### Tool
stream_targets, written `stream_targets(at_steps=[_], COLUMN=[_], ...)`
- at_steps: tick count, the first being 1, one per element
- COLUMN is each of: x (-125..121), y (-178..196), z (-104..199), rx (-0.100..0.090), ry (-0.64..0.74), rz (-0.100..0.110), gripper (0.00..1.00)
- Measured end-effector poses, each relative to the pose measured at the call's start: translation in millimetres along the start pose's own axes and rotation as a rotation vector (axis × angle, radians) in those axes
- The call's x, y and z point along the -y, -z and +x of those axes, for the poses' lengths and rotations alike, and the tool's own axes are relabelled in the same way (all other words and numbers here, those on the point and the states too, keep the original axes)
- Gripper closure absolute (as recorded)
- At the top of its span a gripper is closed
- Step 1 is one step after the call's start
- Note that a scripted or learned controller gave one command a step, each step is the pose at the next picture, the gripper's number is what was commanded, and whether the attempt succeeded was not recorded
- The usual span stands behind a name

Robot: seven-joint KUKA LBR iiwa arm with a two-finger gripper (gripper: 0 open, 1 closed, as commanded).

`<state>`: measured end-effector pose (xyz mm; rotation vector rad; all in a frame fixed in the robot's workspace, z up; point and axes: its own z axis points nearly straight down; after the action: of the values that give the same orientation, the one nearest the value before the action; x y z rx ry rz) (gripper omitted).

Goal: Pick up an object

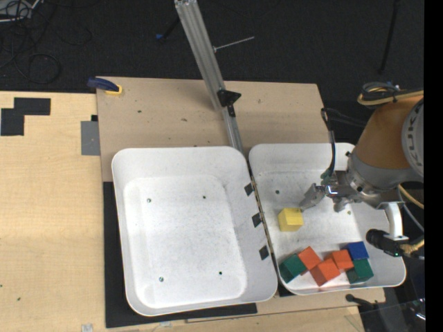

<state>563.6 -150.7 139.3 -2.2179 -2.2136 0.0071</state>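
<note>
The gripper (313, 196) hung over the right bin (304, 159), fingers spread and pinching nothing. The yellow block (291, 218) lay just below-left of it (apart from the coloured blocks (329, 263) clustered along the near wall), the nearest candidate.

Grey arm with orange band comes in from the right, wrist angled down and leftward; gripper (311, 198) low, nothing seen between its fingers.

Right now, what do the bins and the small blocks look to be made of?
Bins: probably thin moulded plastic, white and matte, with rounded corners and a raised rim. Blocks, such as the yellow block: solid-coloured, matte, sharp-edged cubes; painted wood or foam, cannot tell which.
</note>
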Motion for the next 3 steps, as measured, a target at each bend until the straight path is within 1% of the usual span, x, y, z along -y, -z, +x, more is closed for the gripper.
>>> stream_targets(at_steps=[1, 2, 3], x=[-1.3, -0.8, -1.2], y=[-47.7, -37.2, 26.0], z=[0.0, -1.0, -0.5], rx=[0.002, 0.000, 0.003], ry=[-0.002, -0.007, 0.004], rz=[-0.008, -0.008, -0.012], gripper=[0.00, 1.00, 1.00])
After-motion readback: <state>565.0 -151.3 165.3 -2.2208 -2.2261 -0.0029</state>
